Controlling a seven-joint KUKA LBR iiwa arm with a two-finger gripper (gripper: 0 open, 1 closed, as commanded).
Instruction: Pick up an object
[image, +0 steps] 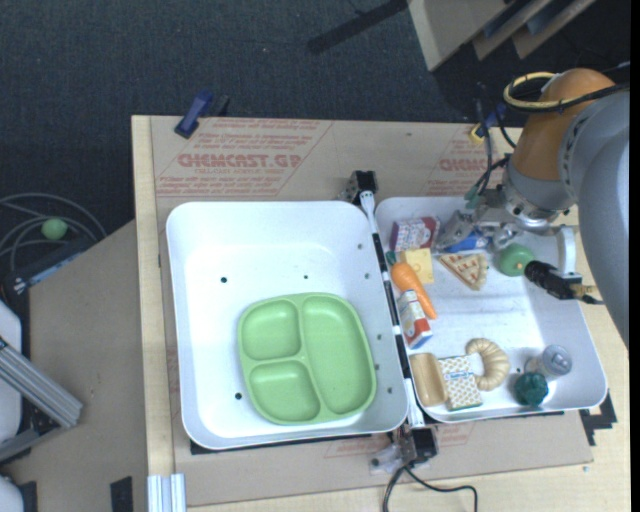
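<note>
Toys (470, 300) below down-reaching tool (475, 232)

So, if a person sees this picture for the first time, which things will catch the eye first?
Probably the green divided plate, lying alone in the left bin. Next, the crowd of small toy foods in the right bin, such as the orange carrot near its left wall and the pretzel toward the front. Then the grey arm with its orange band, reaching over the right bin's far end.
</note>
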